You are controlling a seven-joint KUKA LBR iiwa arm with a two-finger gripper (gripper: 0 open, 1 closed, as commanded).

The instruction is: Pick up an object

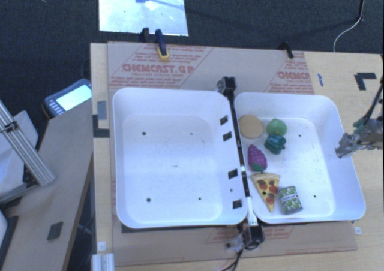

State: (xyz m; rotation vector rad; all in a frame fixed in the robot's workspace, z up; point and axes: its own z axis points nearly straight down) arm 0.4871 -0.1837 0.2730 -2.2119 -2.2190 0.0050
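Note:
The right bin [336,162] holds several toy foods along its left side. A tan round biscuit [251,126] lies at the back, with a light green ball-like piece [276,126] beside it and a dark green pepper [275,143] just in front. Purple grapes [257,157] sit near the divider. A pizza slice [266,189] and a small green can [290,199] lie toward the front. My gripper [348,144] is at the bin's right rim, well apart from every object, with nothing seen in it.
The left bin [174,162] stands beside the right one, with black clips along the shared rim [231,138]. A metal plate [143,0] lies behind the bench. A handheld device [69,99] and an aluminium rail [24,150] are at the left.

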